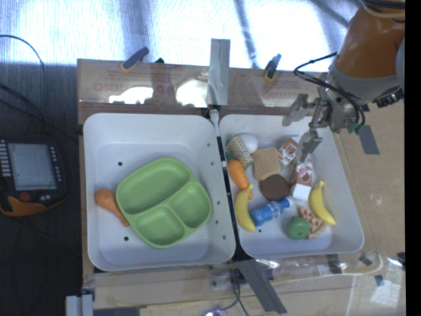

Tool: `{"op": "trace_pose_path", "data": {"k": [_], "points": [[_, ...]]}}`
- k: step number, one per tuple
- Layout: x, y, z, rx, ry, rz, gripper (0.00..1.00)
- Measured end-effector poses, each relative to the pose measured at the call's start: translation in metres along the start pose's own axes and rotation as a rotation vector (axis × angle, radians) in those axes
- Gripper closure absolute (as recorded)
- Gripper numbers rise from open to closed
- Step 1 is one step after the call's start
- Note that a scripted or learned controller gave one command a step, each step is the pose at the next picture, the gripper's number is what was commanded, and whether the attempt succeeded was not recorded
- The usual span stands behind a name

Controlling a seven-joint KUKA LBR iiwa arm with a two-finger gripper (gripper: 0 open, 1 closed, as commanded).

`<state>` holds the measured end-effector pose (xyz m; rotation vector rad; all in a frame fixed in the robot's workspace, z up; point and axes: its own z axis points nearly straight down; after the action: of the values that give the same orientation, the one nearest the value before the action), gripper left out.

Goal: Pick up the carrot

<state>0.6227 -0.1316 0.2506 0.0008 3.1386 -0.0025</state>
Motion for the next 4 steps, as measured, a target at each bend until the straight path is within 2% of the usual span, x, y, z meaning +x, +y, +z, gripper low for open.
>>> {"op": "trace_pose_path", "data": {"k": [1,2,3,4], "points": [[0.045,0.083,0.069,-0.004,0.007,0.032,0.0],[0.116,0.097,0.066,-0.002,0.004,0.158,0.0],[0.139,0.157,0.066,-0.002,0.004,0.162,0.0],[0.065,0.134,0.067,-0.001,0.002,0.148,0.0]]}}
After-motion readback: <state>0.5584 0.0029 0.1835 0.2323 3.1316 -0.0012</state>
